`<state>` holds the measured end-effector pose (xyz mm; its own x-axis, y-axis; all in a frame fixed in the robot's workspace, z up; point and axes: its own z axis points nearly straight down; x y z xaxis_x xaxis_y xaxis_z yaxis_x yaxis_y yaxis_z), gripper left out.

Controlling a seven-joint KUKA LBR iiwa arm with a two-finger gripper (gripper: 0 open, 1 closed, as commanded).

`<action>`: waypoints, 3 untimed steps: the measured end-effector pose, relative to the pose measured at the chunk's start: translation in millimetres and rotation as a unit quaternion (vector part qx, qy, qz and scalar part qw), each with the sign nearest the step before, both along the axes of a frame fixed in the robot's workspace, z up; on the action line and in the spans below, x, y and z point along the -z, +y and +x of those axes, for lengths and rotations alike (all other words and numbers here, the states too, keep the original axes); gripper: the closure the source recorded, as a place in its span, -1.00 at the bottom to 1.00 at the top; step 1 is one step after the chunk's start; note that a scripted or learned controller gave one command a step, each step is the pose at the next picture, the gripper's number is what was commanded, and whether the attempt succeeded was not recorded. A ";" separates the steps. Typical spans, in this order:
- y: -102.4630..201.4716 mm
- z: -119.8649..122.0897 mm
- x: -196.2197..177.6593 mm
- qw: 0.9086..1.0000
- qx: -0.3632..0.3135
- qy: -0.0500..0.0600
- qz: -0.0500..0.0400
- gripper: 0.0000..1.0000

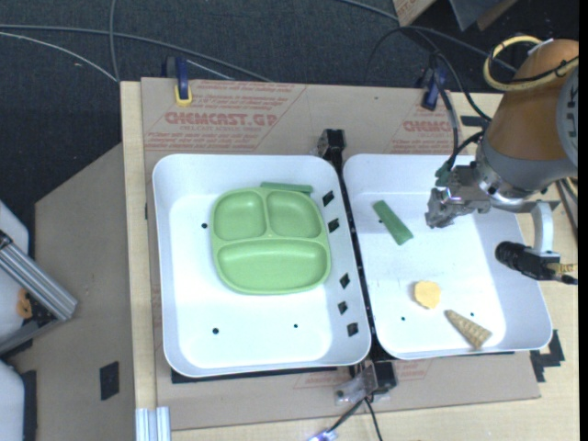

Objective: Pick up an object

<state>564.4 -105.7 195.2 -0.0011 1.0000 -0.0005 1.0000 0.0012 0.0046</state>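
My gripper (439,214) hangs over the upper middle of the right bin (514,338), coming in from the right. A green flat stick (392,222) lies just to its left on the bin floor. A small yellow round piece (426,294) rests lower in the same bin, and a tan cone-shaped piece (468,328) lies near the bin's front edge. Nothing shows between the fingers.
The left bin (184,338) holds a green divided plate (269,242), with a dark green strip (287,188) at the plate's far rim. Black clips run along the divider between the bins. A black part of the arm (528,259) juts over the right bin's right side.
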 end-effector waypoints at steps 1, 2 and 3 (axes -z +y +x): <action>0.1 1.2 -36.3 1.000 0.000 0.000 0.000 1.00; 52.4 -1.6 -31.9 1.000 -0.002 0.003 0.002 1.00; 95.8 4.5 -31.9 1.000 -0.002 0.002 0.001 1.00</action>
